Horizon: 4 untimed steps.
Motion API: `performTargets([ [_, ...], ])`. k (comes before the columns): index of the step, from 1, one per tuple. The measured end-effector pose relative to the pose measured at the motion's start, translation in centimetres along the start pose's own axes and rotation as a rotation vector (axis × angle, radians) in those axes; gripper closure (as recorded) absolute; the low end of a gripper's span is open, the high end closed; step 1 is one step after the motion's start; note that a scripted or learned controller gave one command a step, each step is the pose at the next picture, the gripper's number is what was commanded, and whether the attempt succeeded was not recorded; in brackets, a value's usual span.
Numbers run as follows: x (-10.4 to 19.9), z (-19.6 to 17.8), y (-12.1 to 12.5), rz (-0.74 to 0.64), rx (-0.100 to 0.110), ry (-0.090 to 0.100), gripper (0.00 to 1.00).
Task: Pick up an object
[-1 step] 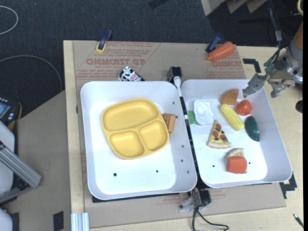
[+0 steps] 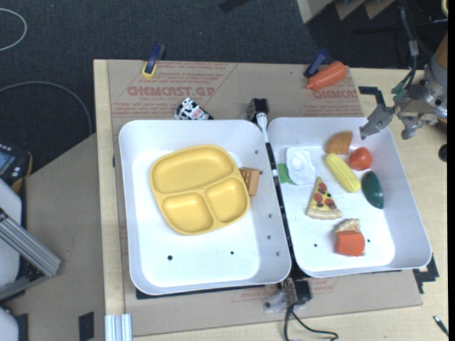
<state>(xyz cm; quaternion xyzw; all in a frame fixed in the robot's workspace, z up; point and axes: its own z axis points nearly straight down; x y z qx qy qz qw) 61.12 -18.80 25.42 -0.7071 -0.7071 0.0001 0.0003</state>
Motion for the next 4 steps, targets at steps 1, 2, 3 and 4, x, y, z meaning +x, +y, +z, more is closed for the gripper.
performTargets([
  [1, 0.0, 5.2, -1.1, 0.000, 0.005, 0.001, 0.00],
  [2, 0.7, 11.0, -1.9, -0.001, 0.006, 0.002, 0.00],
  [3, 0.8, 16.3, -1.9, -0.001, 0.005, 0.001, 0.00],
  [4, 0.7, 14.9, -1.8, 0.000, -0.002, -0.001, 1.00],
])
